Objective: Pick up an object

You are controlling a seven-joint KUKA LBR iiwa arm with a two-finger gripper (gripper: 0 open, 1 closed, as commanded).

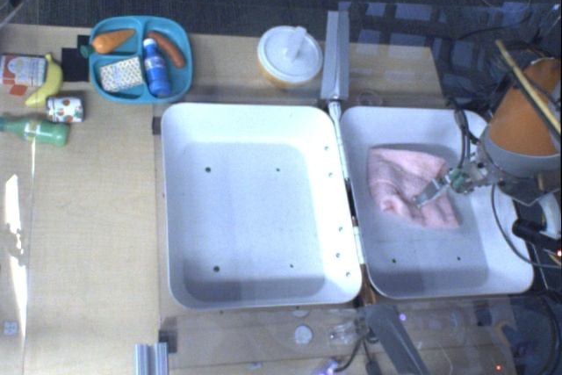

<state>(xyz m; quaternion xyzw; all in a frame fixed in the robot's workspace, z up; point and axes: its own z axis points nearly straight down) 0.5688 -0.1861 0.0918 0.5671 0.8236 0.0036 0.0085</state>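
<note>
1. Though set well apart from both bins, probably kept as spare stock at the far left of the surface (88, 233): small carton (22, 68), banana (48, 82), can (65, 109) and green bottle (39, 132), huddled close together.
2. Just beside them, a blue divided plate (186, 57) sorting toy food into compartments; exact items too small to name with confidence.
3. Further right at the back, a white lidded cup (290, 54), upright, near the gap between the 2 bins.
4. Left bin (246, 215), well apart from the action.
5. Right bin (421, 259), holding the 1 likely target: a pink cloth (399, 180), crumpled flat near its middle.
6. Gripper (436, 191) tilted down onto the cloth's right edge, seemingly placed for a pinch; whether released or clenched on fabric, impossible to tell.
7. Arm (527, 114) cut off at the right, hiding that bin's far corner.
</note>
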